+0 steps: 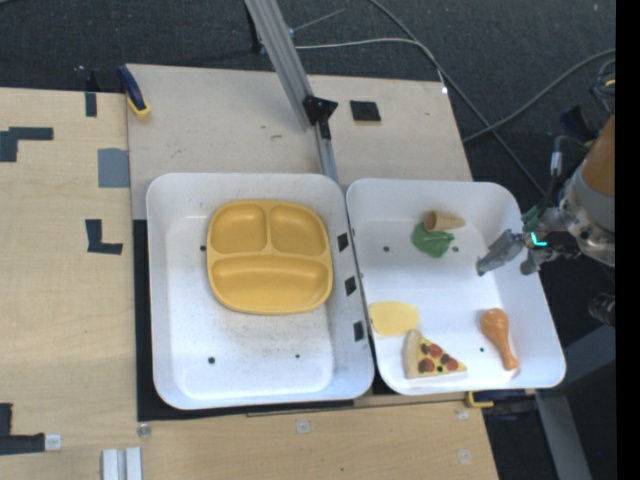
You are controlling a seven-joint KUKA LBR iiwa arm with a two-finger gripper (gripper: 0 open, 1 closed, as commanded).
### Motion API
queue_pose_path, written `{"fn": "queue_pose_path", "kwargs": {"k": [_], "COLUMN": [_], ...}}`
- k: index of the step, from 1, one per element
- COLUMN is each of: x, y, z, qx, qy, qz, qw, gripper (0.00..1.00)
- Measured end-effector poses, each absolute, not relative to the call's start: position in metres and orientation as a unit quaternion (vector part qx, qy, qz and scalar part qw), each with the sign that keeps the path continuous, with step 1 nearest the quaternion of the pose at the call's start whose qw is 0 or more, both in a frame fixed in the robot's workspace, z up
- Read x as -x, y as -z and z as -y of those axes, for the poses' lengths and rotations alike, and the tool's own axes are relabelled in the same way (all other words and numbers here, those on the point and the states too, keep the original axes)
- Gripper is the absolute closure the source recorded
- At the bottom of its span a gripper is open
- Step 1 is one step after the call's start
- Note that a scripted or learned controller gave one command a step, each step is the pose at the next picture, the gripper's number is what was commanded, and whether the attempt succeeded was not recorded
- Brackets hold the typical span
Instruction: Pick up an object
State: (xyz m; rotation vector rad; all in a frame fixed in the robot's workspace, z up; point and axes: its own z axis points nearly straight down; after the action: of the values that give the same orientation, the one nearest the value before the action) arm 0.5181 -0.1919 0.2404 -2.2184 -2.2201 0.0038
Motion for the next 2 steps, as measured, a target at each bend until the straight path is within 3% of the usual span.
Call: {"fn": "queue_pose_path", "kwargs": {"k": [1,2], "x": [-0.519,-0.518], "y": [-0.241,-0.179], "z": [0.192,0.197], "qx": [0.707,0.707], "qy": [-0.0006,-0.002], "qz": [0.708,0.707], "qw": [0.001,0.003], "gripper": [0.0,0.0]}}
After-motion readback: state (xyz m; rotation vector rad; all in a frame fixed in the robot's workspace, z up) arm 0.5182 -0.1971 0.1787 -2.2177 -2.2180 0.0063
